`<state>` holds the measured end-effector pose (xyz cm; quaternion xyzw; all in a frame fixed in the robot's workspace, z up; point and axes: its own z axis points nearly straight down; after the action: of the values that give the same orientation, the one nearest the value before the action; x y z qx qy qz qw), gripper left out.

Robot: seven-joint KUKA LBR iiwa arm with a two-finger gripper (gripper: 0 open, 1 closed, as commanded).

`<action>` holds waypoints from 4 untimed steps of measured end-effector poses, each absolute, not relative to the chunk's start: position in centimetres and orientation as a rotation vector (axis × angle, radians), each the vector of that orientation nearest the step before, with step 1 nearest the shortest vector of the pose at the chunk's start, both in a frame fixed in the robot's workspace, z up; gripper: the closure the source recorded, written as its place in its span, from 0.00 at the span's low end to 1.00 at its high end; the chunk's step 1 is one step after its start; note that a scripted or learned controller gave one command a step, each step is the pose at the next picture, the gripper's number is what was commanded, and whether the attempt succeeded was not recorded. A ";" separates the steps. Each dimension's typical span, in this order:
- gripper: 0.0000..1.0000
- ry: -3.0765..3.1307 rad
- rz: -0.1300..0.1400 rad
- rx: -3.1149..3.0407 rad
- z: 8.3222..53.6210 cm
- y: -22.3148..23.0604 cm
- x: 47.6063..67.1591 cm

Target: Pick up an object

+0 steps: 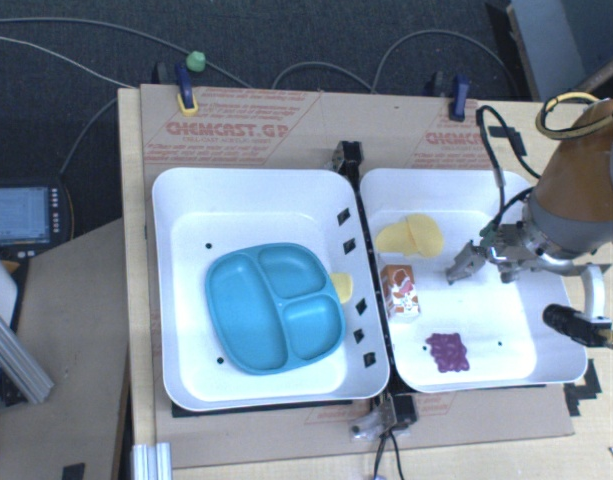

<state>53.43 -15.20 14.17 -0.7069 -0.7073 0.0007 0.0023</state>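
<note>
My gripper (483, 268) hangs over the middle of the right bin (516, 363), open, with nothing between its fingers (459, 267). A pale yellow object (410, 236) lies just left of it, near the bin's back left. A small white and red carton (399, 291) sits below that, against the bin's left wall. A purple grape bunch (447, 351) rests near the front of the bin, below and left of the gripper. None of these touches the gripper.
The left bin (176, 268) holds a blue divided plate (274, 306) with a small yellow piece (341, 287) at its right edge. Black clips line the wall between the bins (358, 268). The arm's orange band (581, 163) and cables sit at the right.
</note>
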 end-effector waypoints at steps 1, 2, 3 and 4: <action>0.00 -2.216 0.003 -2.217 8.9 -15.1 53.4; 1.00 -2.219 -0.002 -2.222 10.3 -15.1 53.5; 1.00 -2.225 -0.004 -2.223 16.4 -14.7 53.0; 1.00 -2.226 -0.003 -2.222 20.8 -15.2 53.4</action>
<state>53.45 -15.16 20.79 -0.7065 -0.7077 -0.0010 -0.0018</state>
